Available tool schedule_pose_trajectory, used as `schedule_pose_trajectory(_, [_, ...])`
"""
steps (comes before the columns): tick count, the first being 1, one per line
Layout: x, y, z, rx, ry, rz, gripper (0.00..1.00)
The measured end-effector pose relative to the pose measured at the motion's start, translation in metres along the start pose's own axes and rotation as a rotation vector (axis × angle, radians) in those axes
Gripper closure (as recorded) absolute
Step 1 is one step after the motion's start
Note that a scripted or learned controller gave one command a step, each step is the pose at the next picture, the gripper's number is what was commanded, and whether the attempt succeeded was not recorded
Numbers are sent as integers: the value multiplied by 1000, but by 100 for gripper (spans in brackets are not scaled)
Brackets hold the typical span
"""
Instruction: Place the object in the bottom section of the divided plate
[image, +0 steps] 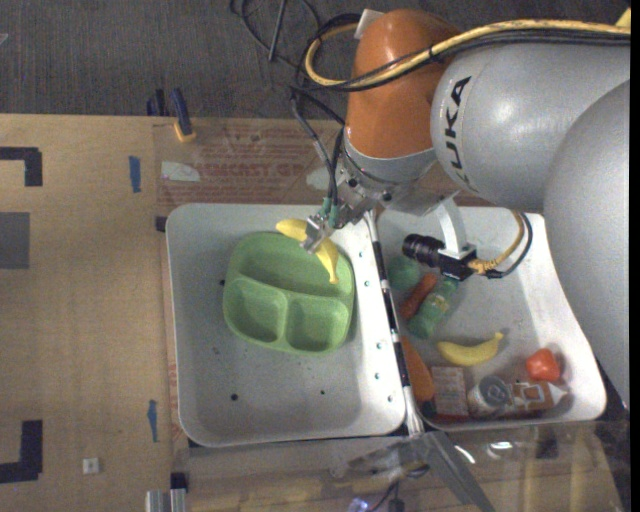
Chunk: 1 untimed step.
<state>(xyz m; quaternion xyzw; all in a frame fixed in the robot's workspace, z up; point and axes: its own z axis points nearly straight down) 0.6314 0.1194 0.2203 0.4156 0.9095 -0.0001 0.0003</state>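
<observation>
Looking down on the bench, I take the green divided plate (288, 303) as my landmark; it sits in the left white bin (200, 380), toward that bin's upper half, with one long section along its upper side and two smaller sections along its lower side. The gripper (322, 232) hangs just off the plate's upper right corner, under the orange band (400, 70) of the grey arm (540, 110). I see a yellow banana (318, 250) at the fingers: its upper end pokes out left of them over the bin floor just above the plate's rim, and its lower end curves down across the right end of the plate's long upper section. The fingers look closed on the banana's middle, though they are small and partly shaded from here. The two lower sections of the plate lie below the banana, apart from it.

Right of the plate, past the divider between the bins, the right white bin (575, 340) holds a second banana (472, 349), a carrot (417, 368) along the bin's left wall, a green bottle-like item (432, 312), an orange-red piece (543, 365) and some packets (490, 395) I cannot identify. A black device (432, 251) with a yellow cable (505, 255) hangs from the arm over that bin.
</observation>
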Motion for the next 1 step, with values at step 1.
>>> schedule_pose_trajectory(1, [0, 0, -1, -1, 0, 0, 0])
